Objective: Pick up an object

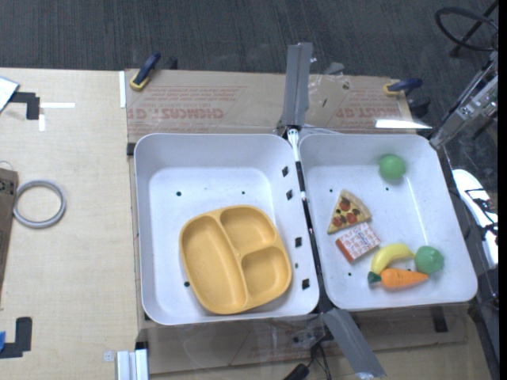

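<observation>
Nearest the camera, along the front wall of the right bin (451, 212), lie a toy carrot (401, 279) and, touching it from behind, a yellow banana (391, 255), with a green ball (428, 260) pressed against both at the right. Just left of the banana sits a small red and white packet (356, 242), and behind that, touching it, a pizza slice (348, 210) pointing away from the camera. A second green ball (391, 167) rests alone toward the back of this bin, well apart from the rest. The left bin (158, 212) holds a yellow divided plate (234, 258) with three compartments, lying flat near its front. Out on the table (71, 275), left of the bins, lies a ring of tape (36, 203). The gripper's state cannot be told from this view.
</observation>
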Controlling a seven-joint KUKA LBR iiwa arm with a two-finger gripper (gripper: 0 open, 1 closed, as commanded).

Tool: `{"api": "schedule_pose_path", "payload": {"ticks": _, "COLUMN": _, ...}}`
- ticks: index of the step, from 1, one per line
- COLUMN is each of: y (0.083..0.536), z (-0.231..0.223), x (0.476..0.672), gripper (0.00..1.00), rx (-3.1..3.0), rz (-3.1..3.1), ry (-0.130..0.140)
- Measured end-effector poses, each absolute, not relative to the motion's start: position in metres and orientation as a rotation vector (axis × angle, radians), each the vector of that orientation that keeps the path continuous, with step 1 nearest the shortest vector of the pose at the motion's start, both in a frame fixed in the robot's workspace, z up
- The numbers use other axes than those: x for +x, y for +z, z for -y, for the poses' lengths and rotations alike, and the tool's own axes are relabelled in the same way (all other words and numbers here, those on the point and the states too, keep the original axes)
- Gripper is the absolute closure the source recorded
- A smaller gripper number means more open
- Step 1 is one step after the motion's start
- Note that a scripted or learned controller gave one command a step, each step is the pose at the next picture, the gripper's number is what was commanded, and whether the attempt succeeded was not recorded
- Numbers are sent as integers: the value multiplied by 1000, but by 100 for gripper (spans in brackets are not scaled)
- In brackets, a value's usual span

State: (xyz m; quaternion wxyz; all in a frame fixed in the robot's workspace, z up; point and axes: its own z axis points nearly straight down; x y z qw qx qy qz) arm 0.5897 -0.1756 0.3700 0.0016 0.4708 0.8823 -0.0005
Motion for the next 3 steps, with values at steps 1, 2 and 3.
{"api": "schedule_pose_path", "payload": {"ticks": 1, "y": 221, "z": 157, "x": 623, "gripper": 0, "rx": 1406, "rz": -2809, "ry": -1}}
{"api": "schedule_pose_path", "payload": {"ticks": 2, "y": 103, "z": 175, "x": 657, "gripper": 0, "rx": 1476, "rz": -2771, "ry": -1}}
{"api": "schedule_pose_path", "payload": {"ticks": 3, "y": 93, "z": 222, "x": 630, "gripper": 0, "rx": 1523, "rz": -2745, "ry": 0}}
